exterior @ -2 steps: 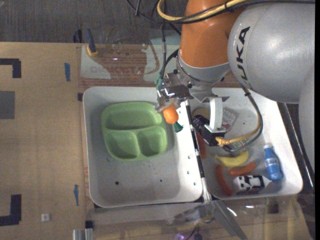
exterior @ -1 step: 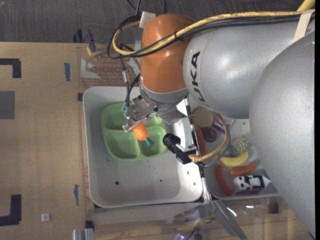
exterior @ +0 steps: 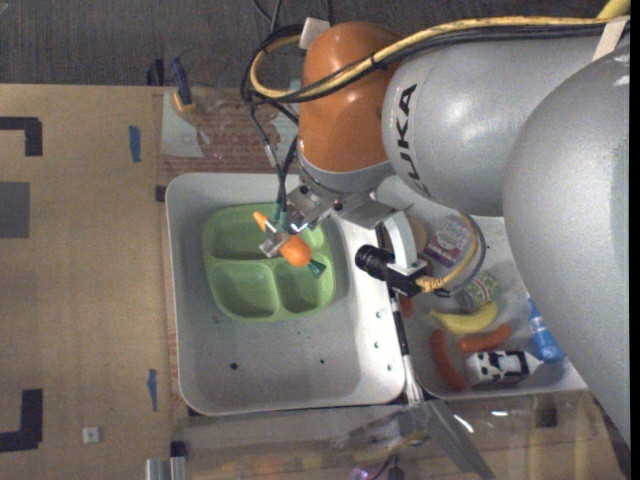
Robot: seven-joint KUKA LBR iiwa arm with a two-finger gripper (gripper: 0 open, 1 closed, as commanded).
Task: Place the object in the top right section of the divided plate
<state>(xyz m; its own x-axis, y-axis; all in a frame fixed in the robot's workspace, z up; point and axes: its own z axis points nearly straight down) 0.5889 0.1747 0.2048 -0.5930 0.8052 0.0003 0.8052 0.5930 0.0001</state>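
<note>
A green divided plate [exterior: 232, 286] lies in the left white bin [exterior: 270, 373], toward its far side. My gripper [exterior: 286, 236] hangs over the plate's right half, below the orange wrist band. It is shut on a small orange toy carrot [exterior: 295, 252] with a green tip, which sits between the grey fingers [exterior: 272, 241]. The carrot is above the ridge between the plate's right-hand sections, and I cannot tell whether it touches the plate. A thin orange sliver shows beside the upper finger.
The right bin [exterior: 560, 376] holds a banana [exterior: 470, 318], two red sausages [exterior: 447, 358], a blue bottle [exterior: 543, 339], a black-and-white toy [exterior: 497, 365] and a can [exterior: 481, 290]. The big grey arm covers much of it. A black cable plug [exterior: 385, 265] juts over the divider.
</note>
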